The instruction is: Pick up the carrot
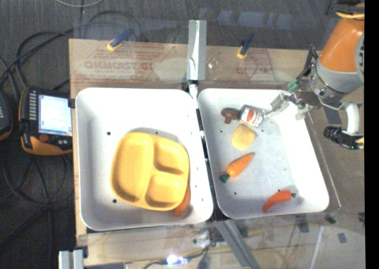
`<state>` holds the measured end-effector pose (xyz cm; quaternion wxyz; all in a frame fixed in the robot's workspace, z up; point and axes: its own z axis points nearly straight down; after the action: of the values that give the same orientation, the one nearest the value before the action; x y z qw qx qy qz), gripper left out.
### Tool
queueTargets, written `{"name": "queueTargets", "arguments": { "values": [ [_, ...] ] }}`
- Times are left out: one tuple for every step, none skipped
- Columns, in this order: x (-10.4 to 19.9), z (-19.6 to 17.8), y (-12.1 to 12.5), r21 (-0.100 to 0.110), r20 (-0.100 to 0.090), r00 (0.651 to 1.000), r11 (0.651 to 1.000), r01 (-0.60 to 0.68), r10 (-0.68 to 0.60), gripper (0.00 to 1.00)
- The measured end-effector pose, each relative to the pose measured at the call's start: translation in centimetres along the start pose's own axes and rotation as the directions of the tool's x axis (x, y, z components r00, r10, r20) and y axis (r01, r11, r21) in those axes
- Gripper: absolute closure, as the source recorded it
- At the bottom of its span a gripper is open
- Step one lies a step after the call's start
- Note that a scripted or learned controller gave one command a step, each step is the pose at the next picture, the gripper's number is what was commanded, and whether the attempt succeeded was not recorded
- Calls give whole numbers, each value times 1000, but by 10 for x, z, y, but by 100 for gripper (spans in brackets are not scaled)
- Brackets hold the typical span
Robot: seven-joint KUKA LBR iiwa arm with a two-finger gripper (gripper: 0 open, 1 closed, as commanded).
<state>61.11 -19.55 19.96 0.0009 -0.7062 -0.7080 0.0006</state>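
The carrot [238, 166] is orange with a green stem end. It lies slantwise in the middle of the right bin [308, 161], stem pointing to the lower left. My gripper [291, 101] hangs over the bin's upper right corner, well above and to the right of the carrot. It is apart from the carrot, and a small red and white can [251, 115] lies just to its left.
A pale yellow lump [243, 137] sits just above the carrot, and a brown item [228, 114] lies beside the can. A red pepper [278, 199] rests near the bin's lower right. The left bin [95, 143] holds a yellow divided plate [151, 170] with an orange item [184, 201] under its edge.
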Motion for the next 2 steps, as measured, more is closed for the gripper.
{"name": "queueTargets", "arguments": {
  "values": [
    [42, 107, -58, -4, 1, 1000, 1000, -29, 29, 0],
    [95, 110, -87, -19, 3, 988, 988, -155, 155, 0]
  ]
}}
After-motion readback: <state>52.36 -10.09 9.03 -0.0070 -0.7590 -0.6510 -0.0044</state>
